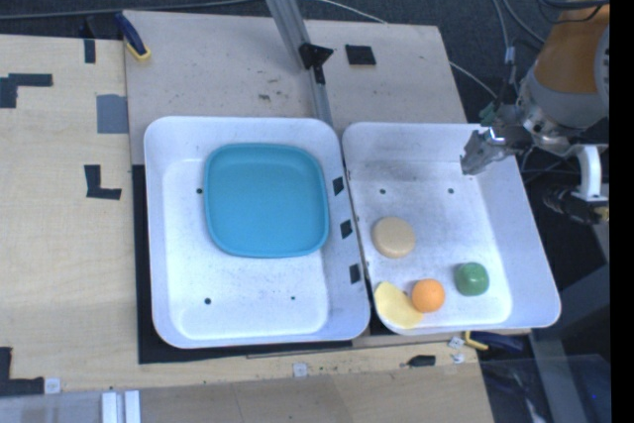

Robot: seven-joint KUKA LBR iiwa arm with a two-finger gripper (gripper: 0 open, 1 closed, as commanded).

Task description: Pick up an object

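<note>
Now, step: approach for a pick; nothing lifted yet, by my judgement.
Landmark: right bin (500,213), the white one nearer my arm.
Gripper (482,154): over the right bin's far right corner, just inside the rim, above bare floor.
Grip state: too small and dark in this view; I cannot tell whether I am open or closed.
Beige disc (394,238): left-centre of the right bin, lying flat, apart from the rest.
Orange ball (428,295): by the right bin's near wall, touching the yellow piece.
Yellow banana-like piece (394,307): near left corner of the right bin, against the wall.
Green ball (472,278): near right part of the right bin, apart from the orange ball.
Blue plate (265,198): outside the right bin, in its left neighbour; ignore.
Choice: green ball or beige disc, since both stand free.
Method: centre directly above, descend straight, close only once low around it.
Risk: balls may roll; corner items leave poor wall clearance.
</note>
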